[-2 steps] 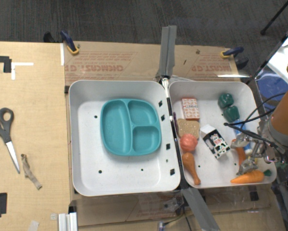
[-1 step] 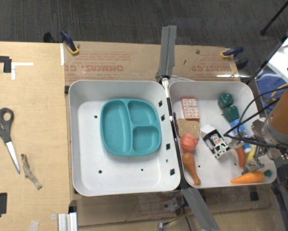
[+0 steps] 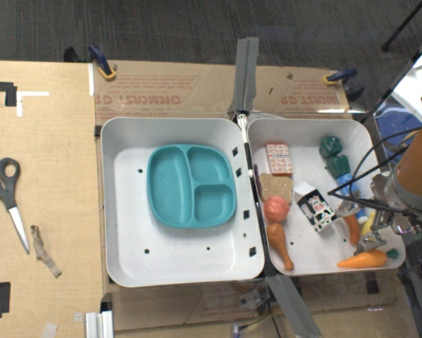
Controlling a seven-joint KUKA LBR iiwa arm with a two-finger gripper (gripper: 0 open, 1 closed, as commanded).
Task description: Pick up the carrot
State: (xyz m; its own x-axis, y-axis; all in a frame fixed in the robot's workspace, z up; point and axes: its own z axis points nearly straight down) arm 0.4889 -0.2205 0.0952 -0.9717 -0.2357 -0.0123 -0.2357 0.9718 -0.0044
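The carrot [image 3: 369,260] is orange and lies flat along the front wall of the right bin [image 3: 306,127], near its front right corner. My gripper [image 3: 370,241] hangs just above the carrot's right half, below the grey wrist and dark cables coming in from the right. A shorter orange piece [image 3: 352,229] lies just left of the gripper.
The right bin also holds a cow-patterned carton [image 3: 315,208], a drumstick [image 3: 280,245], a red fruit [image 3: 277,208], a cracker [image 3: 275,186], a red box [image 3: 278,158], and two green pieces [image 3: 334,155]. A teal divided plate [image 3: 193,186] sits in the left bin. Scissors [image 3: 6,189] lie on the bench at far left.
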